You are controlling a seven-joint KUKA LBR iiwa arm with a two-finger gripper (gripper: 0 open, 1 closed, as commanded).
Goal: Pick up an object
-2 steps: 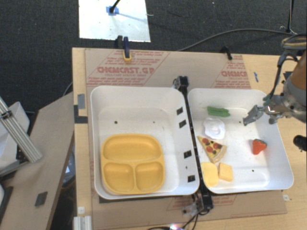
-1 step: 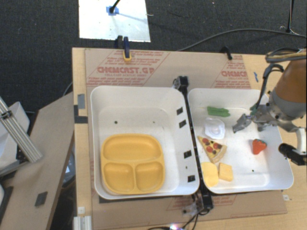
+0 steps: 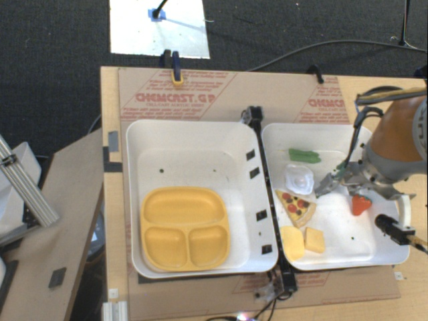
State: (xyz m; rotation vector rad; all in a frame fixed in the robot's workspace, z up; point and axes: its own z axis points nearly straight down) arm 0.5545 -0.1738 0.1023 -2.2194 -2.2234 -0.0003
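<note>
yellow tray [image 3: 185, 229] in left bin [image 3: 148, 136], toy food right

Dark carpet [image 3: 53, 39] covers the floor around the table [image 3: 221, 89], far up and left of the gripper [image 3: 326, 184]. A white sheet [image 3: 159, 32] lies on the carpet beyond the table's far edge, with a blue mark [image 3: 157, 15] on it. The table top is pale board printed with red lettering [image 3: 174, 99]. Black cables [image 3: 314, 49] run across the carpet behind the gripper. A lower brown surface [image 3: 70, 233] stands well to the gripper's left, beside an aluminium rail [image 3: 27, 186].
</note>
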